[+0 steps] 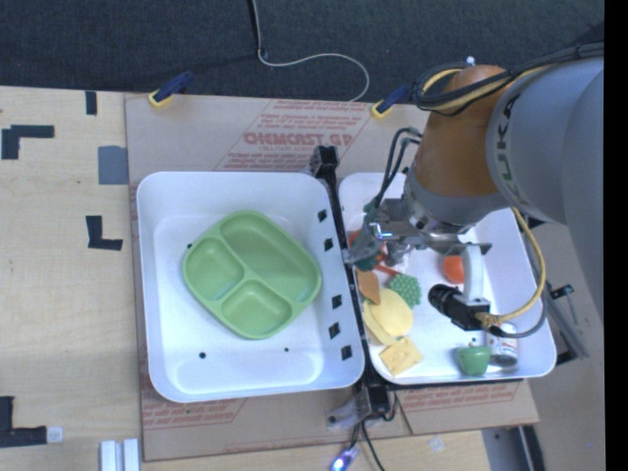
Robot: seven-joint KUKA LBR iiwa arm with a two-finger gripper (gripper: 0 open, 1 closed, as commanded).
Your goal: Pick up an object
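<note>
The small toy foods lie bunched along the left side of the right bin [530,356]: an orange-brown piece [368,286], a green leafy piece [403,287], a yellow piece [390,316] and a pale wedge [399,357] strung toward the near edge, the yellow one's long axis running near-to-far. The end effector [381,243] hovers just beyond the far end of that row, so the nearest pieces sit immediately on its near side; whether it is released or clenched I cannot tell. The left bin [157,263] holds a green divided plate [252,274], well apart from the end effector.
</note>
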